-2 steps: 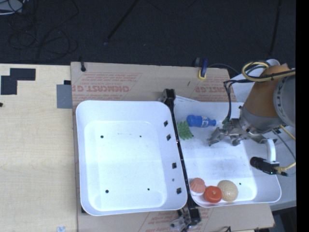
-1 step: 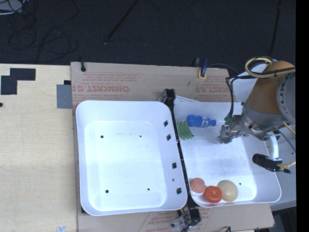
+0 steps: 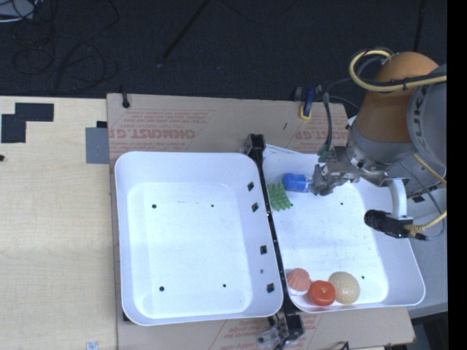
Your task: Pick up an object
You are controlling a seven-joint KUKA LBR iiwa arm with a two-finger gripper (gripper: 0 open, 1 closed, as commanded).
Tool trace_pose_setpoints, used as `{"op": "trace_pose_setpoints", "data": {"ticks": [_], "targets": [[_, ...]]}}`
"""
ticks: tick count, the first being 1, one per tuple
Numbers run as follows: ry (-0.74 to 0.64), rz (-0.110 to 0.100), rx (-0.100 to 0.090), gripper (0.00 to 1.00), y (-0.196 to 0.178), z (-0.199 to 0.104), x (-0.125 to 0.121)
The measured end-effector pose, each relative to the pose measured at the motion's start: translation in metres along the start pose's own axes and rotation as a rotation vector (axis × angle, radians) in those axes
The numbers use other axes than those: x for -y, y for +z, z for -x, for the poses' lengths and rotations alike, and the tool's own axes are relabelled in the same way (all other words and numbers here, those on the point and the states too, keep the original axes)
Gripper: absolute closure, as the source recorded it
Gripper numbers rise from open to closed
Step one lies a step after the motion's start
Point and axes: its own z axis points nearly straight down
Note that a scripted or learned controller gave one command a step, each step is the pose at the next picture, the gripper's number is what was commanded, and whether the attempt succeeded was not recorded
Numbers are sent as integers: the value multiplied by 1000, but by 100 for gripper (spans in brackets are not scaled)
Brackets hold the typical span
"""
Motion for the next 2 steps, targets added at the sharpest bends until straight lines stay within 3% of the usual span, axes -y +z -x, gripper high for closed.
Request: {"op": "trace_pose_setpoints", "data": {"ticks": [1, 2], "targets": [[1, -1, 2, 100, -10, -61, -51], [0, -8, -1, 100, -3, -151, -27]]}}
